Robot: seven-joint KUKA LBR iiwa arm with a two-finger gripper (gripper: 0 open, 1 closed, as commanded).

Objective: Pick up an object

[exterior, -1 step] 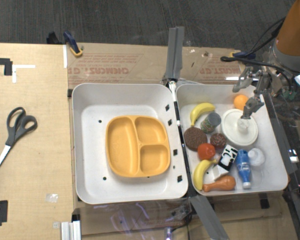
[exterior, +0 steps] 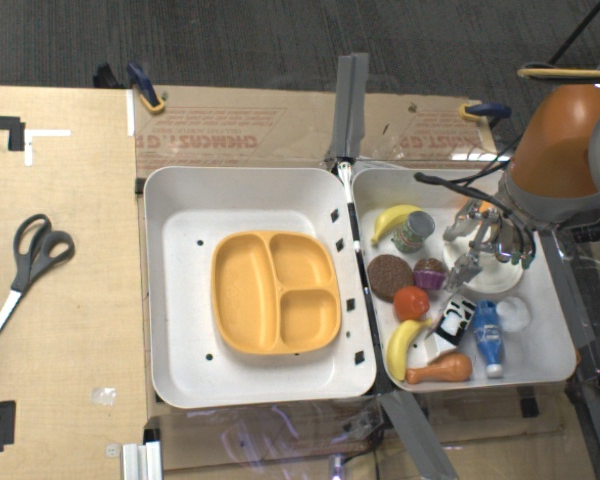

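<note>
On the wooden bench top, well to the left of the left bin (exterior: pixel 160 268), lies a pair of scissors (exterior: pixel 25 263) with black handles. The left bin holds a yellow divided tray (exterior: pixel 277 292), lying flat near its middle. Just right of the left bin sits the right bin (exterior: pixel 555 358), crowded with objects. Nearest the left bin, a banana (exterior: pixel 393 220) lies at the top, with a small tin can (exterior: pixel 414 232) touching its right end; below them a brown round cookie (exterior: pixel 388 276), a red tomato (exterior: pixel 411 301) and a second banana (exterior: pixel 404 342) follow downward. Further right of the left bin are a purple piece (exterior: pixel 429 271), a black-and-white box (exterior: pixel 454 319), a brown drumstick (exterior: pixel 442 369) and a blue bottle (exterior: pixel 488 338). The gripper (exterior: pixel 477 243) hangs above a white dish (exterior: pixel 495 276), farthest right of the left bin; whether its fingers are spread or closed cannot be told, and nothing is seen between them.
</note>
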